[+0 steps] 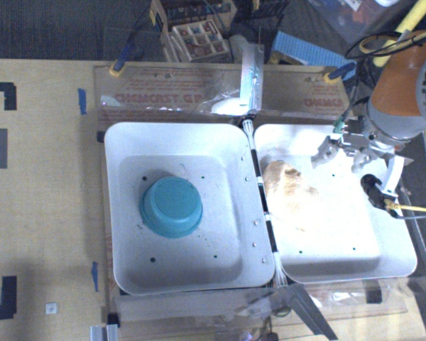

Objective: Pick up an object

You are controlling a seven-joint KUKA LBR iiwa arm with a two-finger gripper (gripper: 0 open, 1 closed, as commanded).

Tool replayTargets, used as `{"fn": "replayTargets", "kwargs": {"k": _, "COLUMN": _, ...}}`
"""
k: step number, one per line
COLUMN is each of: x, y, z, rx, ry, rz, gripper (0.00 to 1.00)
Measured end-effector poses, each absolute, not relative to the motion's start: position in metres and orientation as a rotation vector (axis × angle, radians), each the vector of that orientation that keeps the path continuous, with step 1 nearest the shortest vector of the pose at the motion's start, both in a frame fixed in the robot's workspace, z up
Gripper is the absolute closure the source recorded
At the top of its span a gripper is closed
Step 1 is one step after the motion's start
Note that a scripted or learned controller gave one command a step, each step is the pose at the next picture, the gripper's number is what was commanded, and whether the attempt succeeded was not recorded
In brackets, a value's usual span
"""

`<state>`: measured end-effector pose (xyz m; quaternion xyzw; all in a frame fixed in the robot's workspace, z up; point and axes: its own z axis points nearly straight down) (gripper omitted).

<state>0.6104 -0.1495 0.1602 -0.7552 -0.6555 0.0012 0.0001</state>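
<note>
A teal bowl [172,205] lies upside down in the middle of the left bin [121,148]. In the right bin [390,261] a tan-brown, blotchy object [282,178] rests near the left wall; its outline is blurred. My gripper [341,160] hangs over the upper part of the right bin, to the right of the tan object and apart from it. Its two fingers [321,155] are spread open and nothing sits between them.
The arm's orange band [401,84] and grey wrist reach in over the right bin's upper right corner. A black and yellow cable [383,194] dangles by the bin's right wall. Cardboard and clutter stand behind the bins.
</note>
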Motion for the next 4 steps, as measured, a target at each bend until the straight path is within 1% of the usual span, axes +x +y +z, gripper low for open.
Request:
{"fn": "replayTargets", "kwargs": {"k": 1, "x": 0.641, "y": -0.099, "z": 0.087, "rx": -2.282, "ry": -2.164, "rz": -0.003, "gripper": 0.00}}
{"fn": "replayTargets", "kwargs": {"k": 2, "x": 0.630, "y": -0.150, "z": 0.168, "rx": -2.346, "ry": -2.089, "rz": 0.004, "gripper": 0.00}}
{"fn": "replayTargets", "kwargs": {"k": 3, "x": 0.611, "y": -0.097, "z": 0.091, "rx": -2.401, "ry": -2.026, "rz": 0.001, "gripper": 0.00}}
{"fn": "replayTargets", "kwargs": {"k": 4, "x": 0.577, "y": -0.136, "z": 0.088, "rx": -2.596, "ry": -1.770, "rz": -0.008, "gripper": 0.00}}
